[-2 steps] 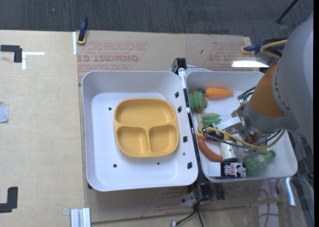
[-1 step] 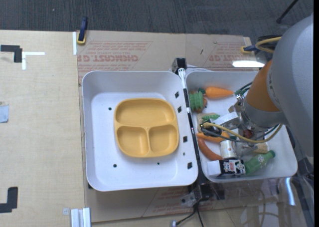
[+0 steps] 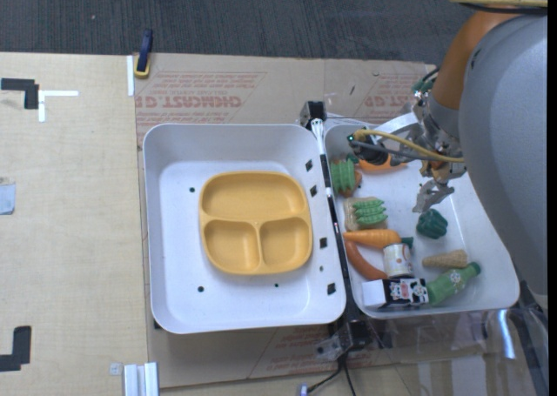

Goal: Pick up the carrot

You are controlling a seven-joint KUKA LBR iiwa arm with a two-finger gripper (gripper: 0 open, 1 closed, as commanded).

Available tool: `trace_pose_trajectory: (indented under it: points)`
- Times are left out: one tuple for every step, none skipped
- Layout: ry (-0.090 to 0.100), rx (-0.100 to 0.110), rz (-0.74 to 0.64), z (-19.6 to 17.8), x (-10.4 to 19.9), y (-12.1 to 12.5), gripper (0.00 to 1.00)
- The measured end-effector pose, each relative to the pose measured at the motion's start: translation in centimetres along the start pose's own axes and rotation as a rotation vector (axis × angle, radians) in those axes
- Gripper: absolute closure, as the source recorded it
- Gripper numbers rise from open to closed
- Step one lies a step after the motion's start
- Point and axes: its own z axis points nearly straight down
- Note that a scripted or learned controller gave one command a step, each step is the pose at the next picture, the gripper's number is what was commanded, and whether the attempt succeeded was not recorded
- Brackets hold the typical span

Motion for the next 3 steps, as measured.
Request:
trace_pose_trajectory:
  points:
    - [-0.001,0.001,-0.009,-0.6,-8.1,-5.4,0.0]
    - [-0.001,-0.001,-0.075,0.1,0.1,-0.5,0.0]
    - [-0.001,0.001,0.012,0.1,-7.2,-2.9,0.0]
